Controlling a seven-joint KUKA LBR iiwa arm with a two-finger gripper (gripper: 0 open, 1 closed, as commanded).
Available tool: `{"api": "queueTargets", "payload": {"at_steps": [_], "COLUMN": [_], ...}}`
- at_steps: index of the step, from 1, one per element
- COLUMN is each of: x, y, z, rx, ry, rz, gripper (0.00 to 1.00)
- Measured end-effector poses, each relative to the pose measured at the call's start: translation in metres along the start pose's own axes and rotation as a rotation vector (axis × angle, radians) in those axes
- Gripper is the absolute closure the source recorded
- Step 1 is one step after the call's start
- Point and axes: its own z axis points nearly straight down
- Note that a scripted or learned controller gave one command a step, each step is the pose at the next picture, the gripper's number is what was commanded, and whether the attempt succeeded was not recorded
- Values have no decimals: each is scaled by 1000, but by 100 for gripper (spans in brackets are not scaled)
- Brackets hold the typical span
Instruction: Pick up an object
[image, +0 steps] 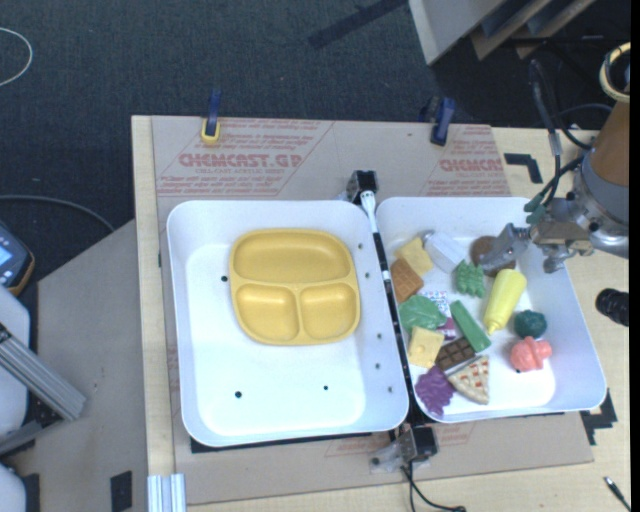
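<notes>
— Where's the two-finger gripper (532, 245)?
— At two o'clock over the right white bin (585, 345), fingers spread, grasping nothing, hovering above the yellow plastic bottle (503, 299), probably lining up a pick.

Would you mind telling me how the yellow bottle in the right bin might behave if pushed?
The yellow bottle looks rounded and lies on its side, so it may roll. It seems a smooth plastic toy, probably light and slippery. Neighbours crowd it, so a push likely shifts them.

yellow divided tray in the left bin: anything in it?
Empty. All three compartments of the yellow tray show bare yellow plastic; the toy food lies in the right bin.
</notes>
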Motion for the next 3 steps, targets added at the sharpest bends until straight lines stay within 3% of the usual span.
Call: {"api": "queueTargets", "payload": {"at_steps": [1,3], "x": [0,4], "y": [2,-2], "z": [-6,105], "rx": [-12,-4], "ry": [-2,1], "rz": [-3,-2], "gripper": [0,0]}}
